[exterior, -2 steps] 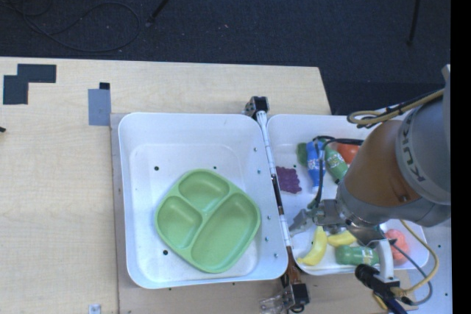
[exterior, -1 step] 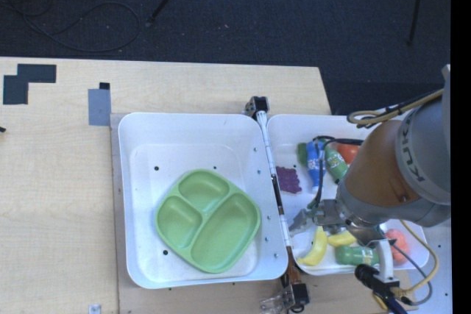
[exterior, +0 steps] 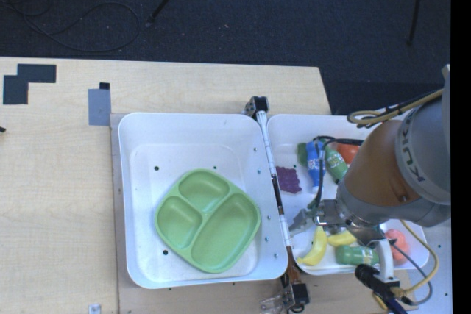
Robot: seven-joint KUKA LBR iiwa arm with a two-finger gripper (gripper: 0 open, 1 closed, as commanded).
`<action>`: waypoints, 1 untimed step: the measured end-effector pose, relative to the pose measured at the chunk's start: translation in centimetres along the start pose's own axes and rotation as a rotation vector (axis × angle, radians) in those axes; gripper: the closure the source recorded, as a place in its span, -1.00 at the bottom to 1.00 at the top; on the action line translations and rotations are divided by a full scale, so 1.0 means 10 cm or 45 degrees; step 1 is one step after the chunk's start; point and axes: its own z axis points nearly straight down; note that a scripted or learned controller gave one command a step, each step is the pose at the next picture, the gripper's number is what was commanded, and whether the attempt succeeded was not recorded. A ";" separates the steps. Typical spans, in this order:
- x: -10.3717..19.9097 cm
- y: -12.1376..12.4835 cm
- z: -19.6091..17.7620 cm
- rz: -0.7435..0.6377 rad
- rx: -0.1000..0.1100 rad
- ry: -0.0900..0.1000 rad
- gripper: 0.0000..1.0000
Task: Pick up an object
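Down at the near edge, the front rim of the right bin (exterior: 346, 272) runs under the arm's cabling, and just inside it sit a yellow banana (exterior: 315, 249) and a green bottle (exterior: 358, 254) lying on its side. Right above them, the end effector (exterior: 318, 218) is down low in the bin, its metal parts showing just left of the wrist; I cannot tell whether it is open or closed, since the wrist hides most of it. The banana lies just below the end effector, very near it, though contact is hard to judge from here. The purple piece (exterior: 288, 179) lies up and to the left of it, apart, near the wall between the bins. A blue item (exterior: 315, 161) and a green one (exterior: 303, 153) lie further back, with something orange-red (exterior: 346, 152) beside them. The arm (exterior: 397, 165) reaches in from the right, orange band facing us, wrist bent down over the right bin's middle. Over in the left bin (exterior: 147, 136), a green divided plate (exterior: 208, 219) lies flat, well apart from the action, all on the pale wooden tabletop (exterior: 51, 195).
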 end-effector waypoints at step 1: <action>0.00 0.00 0.00 0.002 0.000 -0.001 -1.00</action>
